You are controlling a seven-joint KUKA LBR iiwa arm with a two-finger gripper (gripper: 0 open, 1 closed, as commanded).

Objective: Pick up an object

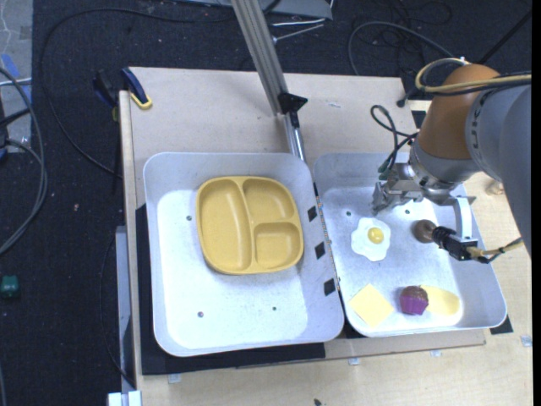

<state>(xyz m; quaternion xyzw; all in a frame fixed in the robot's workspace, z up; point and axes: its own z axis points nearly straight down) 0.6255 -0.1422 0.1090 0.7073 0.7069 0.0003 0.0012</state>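
— What colours are showing on the bench [220, 100]?

— It is showing pale tan wood, and both bins are looking white: the left bin [169, 311] and the right bin [482, 303]. A mustard-yellow divided plate [250, 224] is sitting in the left one.

— And in the right?

— A toy fried egg [371, 238] is showing white with a yellow yolk, a cheese slice [372, 304] is looking pale yellow, and a purple ball [413, 299] is lying on something yellow [444, 301].

— The arm [499, 134]?

— It is showing grey, with an orange band [452, 112]. The floor [68, 184] is looking black.
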